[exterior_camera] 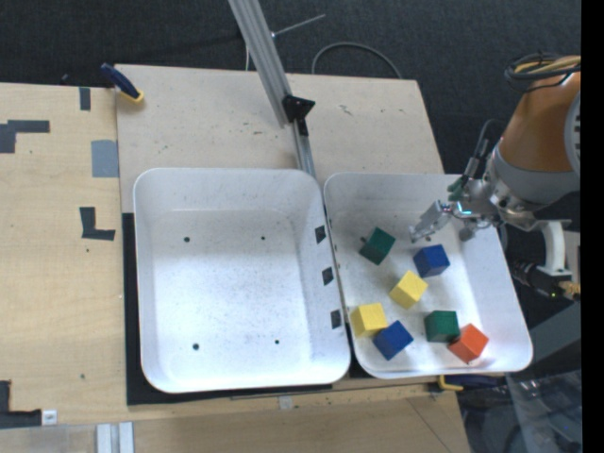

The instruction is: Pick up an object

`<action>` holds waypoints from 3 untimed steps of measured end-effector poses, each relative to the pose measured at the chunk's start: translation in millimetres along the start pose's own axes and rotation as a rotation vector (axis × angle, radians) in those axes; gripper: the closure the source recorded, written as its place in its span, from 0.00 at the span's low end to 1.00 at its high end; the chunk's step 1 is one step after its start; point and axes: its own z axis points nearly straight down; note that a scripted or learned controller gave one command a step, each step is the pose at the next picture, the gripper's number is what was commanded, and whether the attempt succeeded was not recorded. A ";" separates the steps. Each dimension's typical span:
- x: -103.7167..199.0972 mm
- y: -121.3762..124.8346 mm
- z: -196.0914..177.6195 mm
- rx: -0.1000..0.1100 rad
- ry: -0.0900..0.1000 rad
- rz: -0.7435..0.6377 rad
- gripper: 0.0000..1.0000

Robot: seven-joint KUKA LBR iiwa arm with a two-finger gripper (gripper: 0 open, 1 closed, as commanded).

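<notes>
Blocks lie scattered in the right bin (510,291), seven in all, each a small cube with plain coloured faces: a dark green block (377,245) toward the bin's upper left, a blue block (431,260) to its right, a yellow block (409,289) just below the blue one, a second yellow block (369,319) near the wall between the bins, a second blue block (393,339) touching that yellow one at its lower right corner, a second green block (441,325) further right, and an orange block (468,343) tight against that green one near the bin's front corner. None is stacked on another; all sit on the bin floor. My claw (436,221) hangs over the upper right part of this bin, above and slightly right of the upper blue block, with my grey and orange arm (538,149) behind it at the bin's right edge. I see one pale finger (427,223) slanting down to the left, but I cannot tell how far apart my fingers stand. No block sits between them, and I cannot tell whether the fingertip touches anything. The left bin (226,182) adjoins the right one, its white floor finely speckled with dark marks.
</notes>
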 end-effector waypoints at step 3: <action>7.5 2.2 88.4 -0.015 -0.009 0.001 0.00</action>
